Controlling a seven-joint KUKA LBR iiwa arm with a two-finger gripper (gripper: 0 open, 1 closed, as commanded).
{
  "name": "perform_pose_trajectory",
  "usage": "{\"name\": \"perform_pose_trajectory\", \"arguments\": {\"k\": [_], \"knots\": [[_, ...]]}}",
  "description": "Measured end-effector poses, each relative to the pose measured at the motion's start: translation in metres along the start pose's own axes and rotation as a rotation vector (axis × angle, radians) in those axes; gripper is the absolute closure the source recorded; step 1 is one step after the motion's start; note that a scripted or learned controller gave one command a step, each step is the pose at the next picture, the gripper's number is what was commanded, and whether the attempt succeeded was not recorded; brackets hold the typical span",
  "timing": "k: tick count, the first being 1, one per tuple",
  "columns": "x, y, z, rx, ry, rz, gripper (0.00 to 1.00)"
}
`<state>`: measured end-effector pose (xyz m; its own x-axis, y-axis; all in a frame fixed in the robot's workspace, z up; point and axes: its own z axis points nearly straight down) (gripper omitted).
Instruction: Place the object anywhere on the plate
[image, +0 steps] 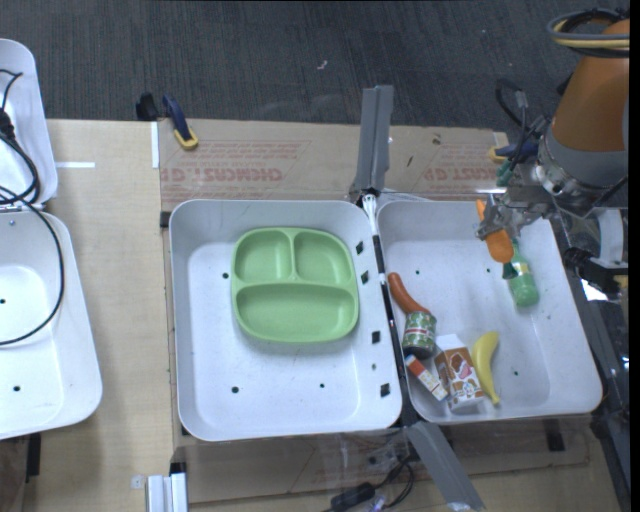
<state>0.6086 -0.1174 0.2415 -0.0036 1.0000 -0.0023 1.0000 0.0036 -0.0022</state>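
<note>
Gripper (503, 222) sits upper right of frame, over the right bin's (560, 395) back edge. Can't tell if it's open or closed; too much clutter around the tip. An orange carrot-like piece (499, 244) hangs right below it, touching or v. close. Can't confirm it's actually gripped.

Just below that, a green bottle (522, 283) lies on the bin floor, apart from the rest.

If the carrot is the target: prob. light hollow plastic, stiff, smooth, tapered, so likely to slip toward the thin end. Best grab across the thick mid-section, not along the axis.

Other stuff, lower center-right of frame: red sausage (403, 293) by the divider, small can (419, 331) w/ printed label, carton (461, 378), banana (486, 363). All look like toy food, hard glossy plastic or card.

Plate (295, 283) is in the left bin (200, 380), center-left of frame: pale green, matte, rounded square, three compartments, low rim. Well apart from gripper. Any compartment works.
</note>
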Motion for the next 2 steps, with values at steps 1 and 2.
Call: {"name": "perform_pose_trajectory", "arguments": {"k": [1, 2], "knots": [[0.076, 0.049, 0.046, 0.0, 0.002, -0.048, 1.0], [0.153, 0.051, 0.05, 0.0, 0.001, 0.057, 1.0]]}}
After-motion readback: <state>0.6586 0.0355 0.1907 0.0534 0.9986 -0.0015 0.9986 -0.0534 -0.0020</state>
